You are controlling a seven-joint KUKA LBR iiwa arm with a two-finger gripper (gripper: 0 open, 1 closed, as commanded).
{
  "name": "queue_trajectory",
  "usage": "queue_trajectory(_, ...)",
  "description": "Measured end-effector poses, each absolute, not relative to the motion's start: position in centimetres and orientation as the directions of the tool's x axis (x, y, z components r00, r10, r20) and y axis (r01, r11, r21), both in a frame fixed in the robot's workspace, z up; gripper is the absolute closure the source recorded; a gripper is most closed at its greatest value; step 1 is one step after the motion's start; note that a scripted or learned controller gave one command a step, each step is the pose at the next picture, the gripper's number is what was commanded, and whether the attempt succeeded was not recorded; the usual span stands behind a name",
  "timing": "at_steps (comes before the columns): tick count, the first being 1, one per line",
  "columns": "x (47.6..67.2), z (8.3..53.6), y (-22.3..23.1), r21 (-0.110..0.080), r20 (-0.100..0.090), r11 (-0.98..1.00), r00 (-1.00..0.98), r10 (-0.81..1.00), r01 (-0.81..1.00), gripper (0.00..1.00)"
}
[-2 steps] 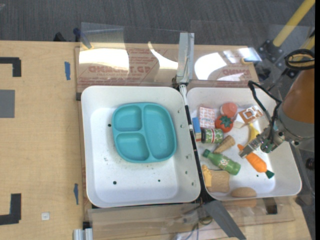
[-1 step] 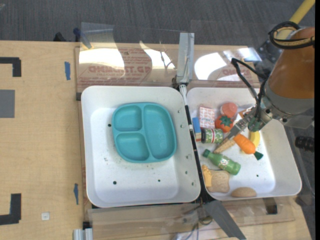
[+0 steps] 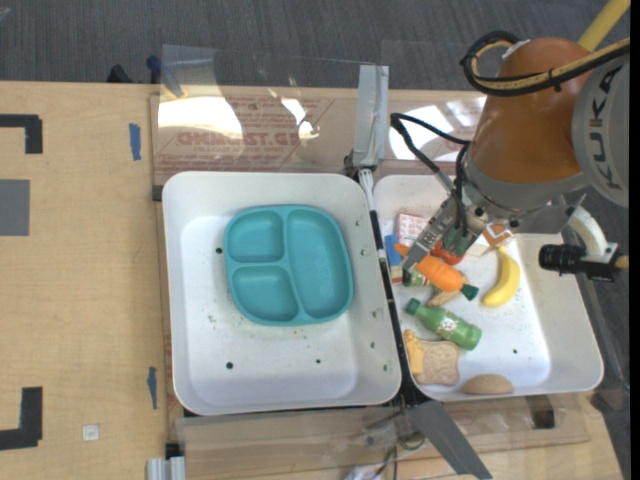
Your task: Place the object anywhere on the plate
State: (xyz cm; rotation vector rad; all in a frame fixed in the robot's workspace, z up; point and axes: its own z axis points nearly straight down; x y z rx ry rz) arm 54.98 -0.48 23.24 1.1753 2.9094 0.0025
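Observation:
A teal plate point(image 3: 288, 265) with three compartments lies in the left white bin point(image 3: 200, 218). My gripper point(image 3: 447, 245) hangs low over the right bin point(image 3: 560, 348), directly above a toy carrot point(image 3: 446, 274) with an orange body and green top. The fingertips sit at the carrot's upper edge, and I cannot tell whether they touch it. Around it lie a yellow banana point(image 3: 503, 280), a green bottle point(image 3: 447, 325) and a red-and-white packet point(image 3: 411, 226).
A slice of toast point(image 3: 434, 358) and a tan oval, bread-like item point(image 3: 488, 383) rest at the right bin's front. A raised divider point(image 3: 378, 258) separates the two bins. Black cables point(image 3: 430, 153) loop off the arm above the right bin.

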Motion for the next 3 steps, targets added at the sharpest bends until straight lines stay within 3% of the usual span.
queue_trajectory(1,56.4,33.6,8.1,0.007,-0.007,0.856,-0.856,0.517,0.517,1.00)
queue_trajectory(2,49.9,41.9,14.8,0.011,-0.007,0.866,-0.866,0.500,0.499,1.00)
queue_trajectory(3,50.0,41.5,14.5,0.003,-0.003,0.864,-0.864,0.504,0.504,0.00)
